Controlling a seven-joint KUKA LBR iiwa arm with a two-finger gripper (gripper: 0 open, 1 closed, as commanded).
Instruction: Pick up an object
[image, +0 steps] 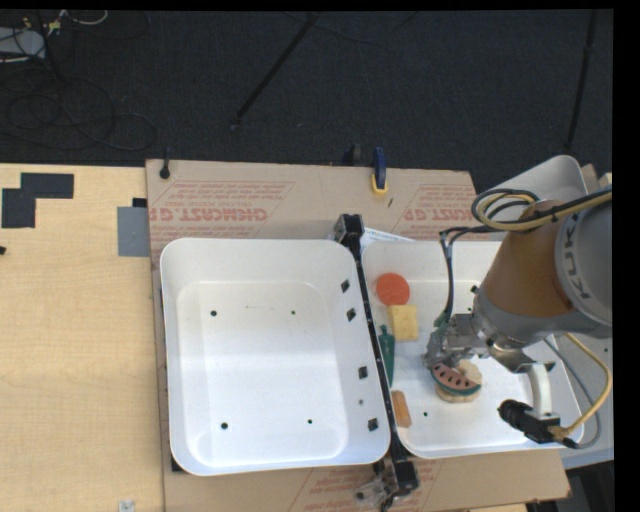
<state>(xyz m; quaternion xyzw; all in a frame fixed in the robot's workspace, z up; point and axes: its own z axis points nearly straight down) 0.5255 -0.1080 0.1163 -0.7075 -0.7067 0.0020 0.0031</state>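
My gripper (447, 358) hangs low in the right bin (480, 432), right over a watermelon-slice toy (456, 382) with a red face and pale rind. The toy's upper part is hidden by the gripper. To the left lie a yellow block (404, 321), an orange-red round piece (392, 289), a green item (386, 348) along the divider and a small orange piece (401, 408) near the bin's front left corner.
The left bin (190, 300) sits beside the right one, split by a black divider rail (368, 340). Both bins rest on a cardboard sheet (240, 205) on the wooden bench. A blue and yellow clamp (379, 171) holds the cardboard's far edge.
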